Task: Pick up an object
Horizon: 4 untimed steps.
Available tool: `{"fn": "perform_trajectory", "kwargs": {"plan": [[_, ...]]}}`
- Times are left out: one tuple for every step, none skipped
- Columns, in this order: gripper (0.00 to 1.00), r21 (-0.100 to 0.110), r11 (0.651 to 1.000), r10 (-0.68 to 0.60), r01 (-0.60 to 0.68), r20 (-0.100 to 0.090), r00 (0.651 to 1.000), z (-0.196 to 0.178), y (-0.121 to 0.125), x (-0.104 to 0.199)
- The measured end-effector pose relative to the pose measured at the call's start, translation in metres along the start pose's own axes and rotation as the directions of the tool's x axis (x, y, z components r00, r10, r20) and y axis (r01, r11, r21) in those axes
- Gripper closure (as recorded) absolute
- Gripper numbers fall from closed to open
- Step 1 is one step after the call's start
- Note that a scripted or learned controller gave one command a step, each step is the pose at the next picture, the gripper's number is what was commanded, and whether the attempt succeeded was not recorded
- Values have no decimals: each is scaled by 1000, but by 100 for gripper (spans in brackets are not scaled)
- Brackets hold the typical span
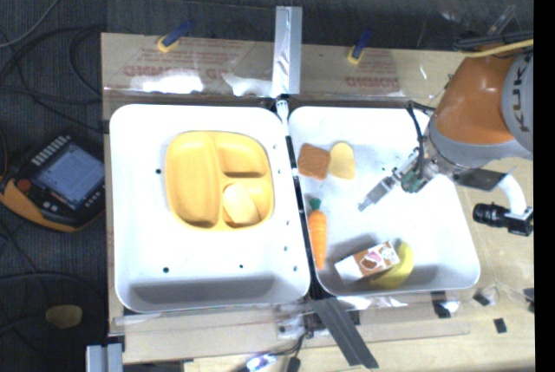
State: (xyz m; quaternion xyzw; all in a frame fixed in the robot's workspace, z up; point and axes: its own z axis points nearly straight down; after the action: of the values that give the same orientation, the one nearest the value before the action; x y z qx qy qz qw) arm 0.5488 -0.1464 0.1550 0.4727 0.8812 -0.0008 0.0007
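My gripper (375, 194) hangs over the bare middle of the right bin (451, 214), tilted toward the left. Nothing is visible in it; whether it is released or clenched I cannot tell at this size. Candidates sit around the edges: a carrot (317, 237) against the left wall, a brown square piece (313, 161) touching a pale yellow piece (342, 160) near the far wall, and a small carton (373, 261) lying on a banana (395, 266) at the near wall. The yellow tray (204, 179) is in the left bin (139, 214). I judge the pick not yet made.

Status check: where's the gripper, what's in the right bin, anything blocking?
Gripper over right bin, nothing seen between fingers. Carrot, banana, carton, two bread pieces untouched. Nothing blocking.
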Motion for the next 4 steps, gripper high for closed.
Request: {"fn": "perform_trajectory", "kwargs": {"plan": [[0, -8, 999, 39, -39, 6, 999, 66, -70, 6], [0, -9, 999, 45, -45, 1, 999, 66, -71, 4], [0, -9, 994, 110, -110, 8, 994, 66, 7, -20], [0, 1, 993, 114, -114, 1, 993, -11, -39, -64]]}}
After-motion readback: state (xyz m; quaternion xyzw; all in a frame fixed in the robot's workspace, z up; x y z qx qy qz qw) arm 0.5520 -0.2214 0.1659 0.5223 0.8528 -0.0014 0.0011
